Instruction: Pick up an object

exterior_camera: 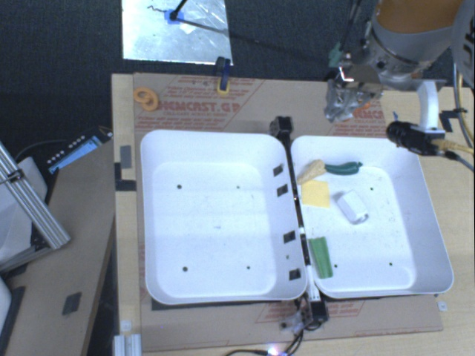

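Now the grey arm with the orange band reaches in from the upper right, and its metal gripper hangs above the cardboard just behind the far rim of the right shallow white bin. Whether the gripper is spread or pressed together, I cannot tell, because it looks blurred and small.

Inside the right bin lie five things. A dark green curved object lies near the far wall, and a tan wedge-shaped piece is just beside it on the left. A flat yellow square lies below the wedge. A small white cylinder lies right of the square. A green rectangular block lies near the left wall, closer to the front.

The left shallow white bin stands beside it on the bench.
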### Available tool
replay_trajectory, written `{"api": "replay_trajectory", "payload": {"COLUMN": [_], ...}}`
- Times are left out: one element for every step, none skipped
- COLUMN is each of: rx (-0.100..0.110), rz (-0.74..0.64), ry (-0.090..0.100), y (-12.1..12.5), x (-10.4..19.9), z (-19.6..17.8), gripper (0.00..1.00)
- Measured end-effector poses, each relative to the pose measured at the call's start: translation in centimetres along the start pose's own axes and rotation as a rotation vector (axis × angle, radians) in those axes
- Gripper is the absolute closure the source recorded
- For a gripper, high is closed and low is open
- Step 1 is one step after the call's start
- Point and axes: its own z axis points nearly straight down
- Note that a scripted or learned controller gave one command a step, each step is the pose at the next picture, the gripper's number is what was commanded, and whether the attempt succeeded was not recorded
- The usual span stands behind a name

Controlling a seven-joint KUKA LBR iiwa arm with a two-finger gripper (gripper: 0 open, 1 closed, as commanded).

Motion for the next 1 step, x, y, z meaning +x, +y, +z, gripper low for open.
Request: {"api": "replay_trajectory", "payload": {"rx": [-0.032], "rz": [0.013], "ry": [-0.006], "y": [1.10], "x": [-3.51], "z": [-12.86], "gripper": [1.00]}}
